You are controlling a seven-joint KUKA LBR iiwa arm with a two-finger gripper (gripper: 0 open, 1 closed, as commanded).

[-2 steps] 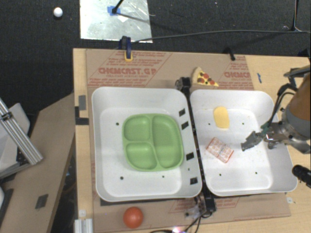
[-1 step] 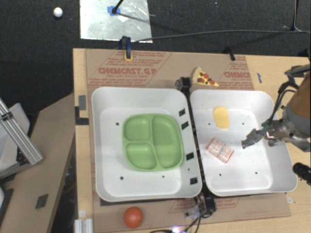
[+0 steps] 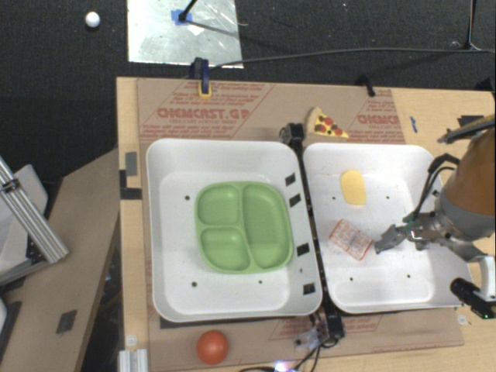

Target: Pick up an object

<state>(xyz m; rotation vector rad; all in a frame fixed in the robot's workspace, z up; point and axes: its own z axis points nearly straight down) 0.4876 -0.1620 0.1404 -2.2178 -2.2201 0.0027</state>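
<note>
A: Where's the gripper (image 3: 390, 241)?

B: Low over the right bin (image 3: 411, 285), reaching in from that bin's right side. I cannot tell how it is set.

A: And the things to pick?

B: A clear packet with red print (image 3: 351, 239) lies just left of the gripper, not touching it. A yellow piece (image 3: 353, 187) sits farther up-left. The green divided plate (image 3: 243, 226) is well left, in the left bin (image 3: 174, 208).

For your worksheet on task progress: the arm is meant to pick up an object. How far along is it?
Done: the end effector has reached into the right bin, beside the clear packet. In hand: nothing visibly lifted; the packet and yellow piece lie on the bin floor. Left: grasping and lifting one.
</note>
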